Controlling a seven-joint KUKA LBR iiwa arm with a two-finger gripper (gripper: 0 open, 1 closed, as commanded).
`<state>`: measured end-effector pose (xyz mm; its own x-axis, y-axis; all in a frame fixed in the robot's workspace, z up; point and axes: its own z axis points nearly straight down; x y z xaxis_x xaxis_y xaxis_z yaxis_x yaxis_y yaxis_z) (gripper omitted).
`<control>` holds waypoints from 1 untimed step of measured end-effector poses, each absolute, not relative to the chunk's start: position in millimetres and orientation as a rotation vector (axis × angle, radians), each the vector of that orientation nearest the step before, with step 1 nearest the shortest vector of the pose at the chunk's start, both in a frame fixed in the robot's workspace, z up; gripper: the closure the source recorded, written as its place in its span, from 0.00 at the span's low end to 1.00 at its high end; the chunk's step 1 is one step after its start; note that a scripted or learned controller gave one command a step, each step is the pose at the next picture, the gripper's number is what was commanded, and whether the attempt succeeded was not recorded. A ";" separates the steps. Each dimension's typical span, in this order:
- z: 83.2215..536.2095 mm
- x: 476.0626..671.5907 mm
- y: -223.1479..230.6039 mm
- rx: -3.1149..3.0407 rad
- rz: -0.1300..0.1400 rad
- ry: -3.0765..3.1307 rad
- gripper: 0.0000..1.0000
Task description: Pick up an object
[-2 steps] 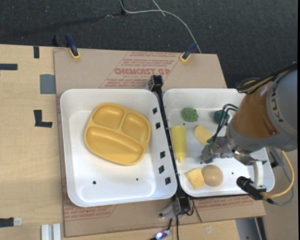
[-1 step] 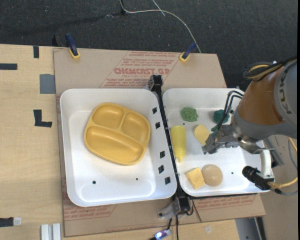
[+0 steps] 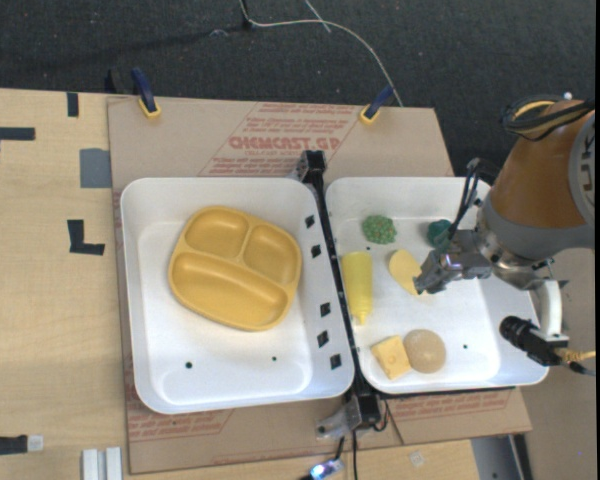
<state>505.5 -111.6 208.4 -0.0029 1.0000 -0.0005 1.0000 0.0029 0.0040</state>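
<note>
The grey arm with the orange band reaches into the right-hand shallow white bin point(image 3: 480, 368), and its dark claw point(image 3: 430, 276) sits low, just beside the pale yellow wedge-shaped block point(image 3: 404, 266). Whether the claw is apart or together cannot be told, and nothing shows between its tips.

Taking that wedge as the landmark: a long yellow plastic piece point(image 3: 358, 286) lies just to its left, a green knobbly broccoli-like toy point(image 3: 380, 230) sits above it, a small dark teal object point(image 3: 439, 233) is up and to its right, and a yellow cheese-like cube point(image 3: 390, 357) touches a tan round lump point(image 3: 425, 350) well below.

This looks like the approach step. The next move calls for centring over the wedge, then closing.
</note>
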 end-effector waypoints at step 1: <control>259.6 506.7 -111.3 2.216 0.004 2.221 1.00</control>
